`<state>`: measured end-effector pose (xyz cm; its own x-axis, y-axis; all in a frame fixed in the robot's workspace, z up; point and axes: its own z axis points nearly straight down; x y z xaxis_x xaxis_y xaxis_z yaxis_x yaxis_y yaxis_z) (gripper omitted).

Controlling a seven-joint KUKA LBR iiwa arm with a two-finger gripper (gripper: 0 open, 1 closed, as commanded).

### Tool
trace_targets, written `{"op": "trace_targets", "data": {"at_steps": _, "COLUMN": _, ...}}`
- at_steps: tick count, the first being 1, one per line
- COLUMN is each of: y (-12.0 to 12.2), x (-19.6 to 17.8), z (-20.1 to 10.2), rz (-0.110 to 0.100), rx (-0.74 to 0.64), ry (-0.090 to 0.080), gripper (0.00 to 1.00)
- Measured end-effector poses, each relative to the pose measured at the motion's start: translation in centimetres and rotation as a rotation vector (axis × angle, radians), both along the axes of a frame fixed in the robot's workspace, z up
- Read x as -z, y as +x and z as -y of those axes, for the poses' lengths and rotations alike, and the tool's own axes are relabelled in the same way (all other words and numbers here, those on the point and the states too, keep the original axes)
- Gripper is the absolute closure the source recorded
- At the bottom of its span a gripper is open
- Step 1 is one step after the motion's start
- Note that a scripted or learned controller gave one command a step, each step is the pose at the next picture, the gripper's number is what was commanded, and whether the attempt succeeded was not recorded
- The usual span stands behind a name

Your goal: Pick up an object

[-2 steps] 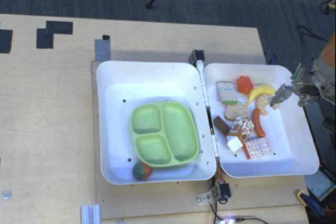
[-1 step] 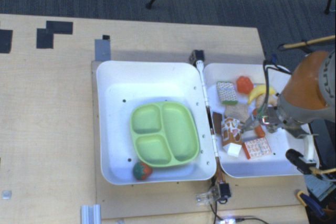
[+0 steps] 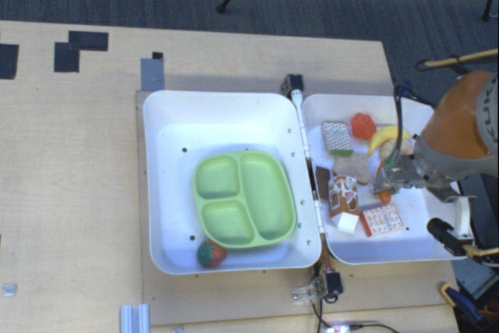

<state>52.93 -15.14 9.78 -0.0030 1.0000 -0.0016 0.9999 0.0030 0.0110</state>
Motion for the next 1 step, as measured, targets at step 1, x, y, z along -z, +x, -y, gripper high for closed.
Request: {"op": "trace_targets", "data": {"at_steps": 1, "y": 0.39, "x": -11.24, "z": -7.74, "rz": -0.007, "rx": -0.003, "ry": 0.002, "gripper": 1.00}}
